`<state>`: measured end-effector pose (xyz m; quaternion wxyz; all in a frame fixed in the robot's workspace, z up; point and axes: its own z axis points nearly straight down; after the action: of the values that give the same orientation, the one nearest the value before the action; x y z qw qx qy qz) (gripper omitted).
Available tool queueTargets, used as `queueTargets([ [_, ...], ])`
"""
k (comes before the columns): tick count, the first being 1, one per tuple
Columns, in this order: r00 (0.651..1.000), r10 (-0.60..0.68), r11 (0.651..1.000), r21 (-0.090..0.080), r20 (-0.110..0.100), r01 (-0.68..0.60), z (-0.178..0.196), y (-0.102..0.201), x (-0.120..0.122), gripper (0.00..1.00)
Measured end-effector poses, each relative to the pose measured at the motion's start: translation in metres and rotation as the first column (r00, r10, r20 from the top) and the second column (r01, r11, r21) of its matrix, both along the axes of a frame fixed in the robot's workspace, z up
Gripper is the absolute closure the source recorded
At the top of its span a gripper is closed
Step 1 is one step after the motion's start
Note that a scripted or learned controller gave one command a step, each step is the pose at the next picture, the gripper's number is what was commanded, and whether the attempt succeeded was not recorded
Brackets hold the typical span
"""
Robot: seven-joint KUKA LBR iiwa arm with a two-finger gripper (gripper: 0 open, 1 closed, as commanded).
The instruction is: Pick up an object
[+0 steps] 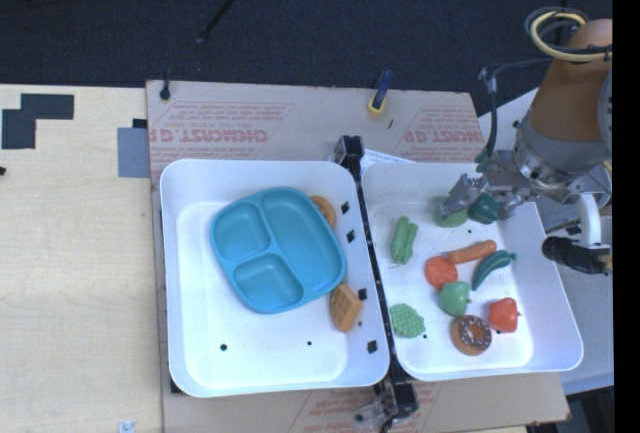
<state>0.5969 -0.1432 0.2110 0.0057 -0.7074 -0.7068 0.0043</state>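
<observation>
My gripper (468, 201) is low over the far right part of the right bin (560, 341). A light green piece (449, 215) lies at its left tip and a teal piece (486, 211) at its right; whether either is gripped I cannot tell. Toy food lies spread in front of it: a green pod (403, 239), a carrot (471, 251), a red tomato (439, 271), a dark green chili (492, 267), a green pepper (455, 298), a red pepper (503, 314), a chocolate donut (470, 334) and a green leafy piece (406, 320).
The left bin (190, 341) holds a blue divided plate (277, 248), with a waffle piece (346, 307) by its near right corner and a brown pastry (324, 211) tucked behind it. A raised divider (365, 261) separates the bins. The grey arm (565, 136) with its cables hangs over the right bin's far right edge.
</observation>
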Motion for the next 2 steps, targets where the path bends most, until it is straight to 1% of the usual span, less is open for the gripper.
queueTargets([
  [1,1.000,0.001,1.000,-0.002,0.013,-0.001,0.007,0.000,0.003,0.00],
  [2,1.000,0.002,1.000,0.000,0.006,-0.002,-0.055,0.003,0.008,0.00],
])
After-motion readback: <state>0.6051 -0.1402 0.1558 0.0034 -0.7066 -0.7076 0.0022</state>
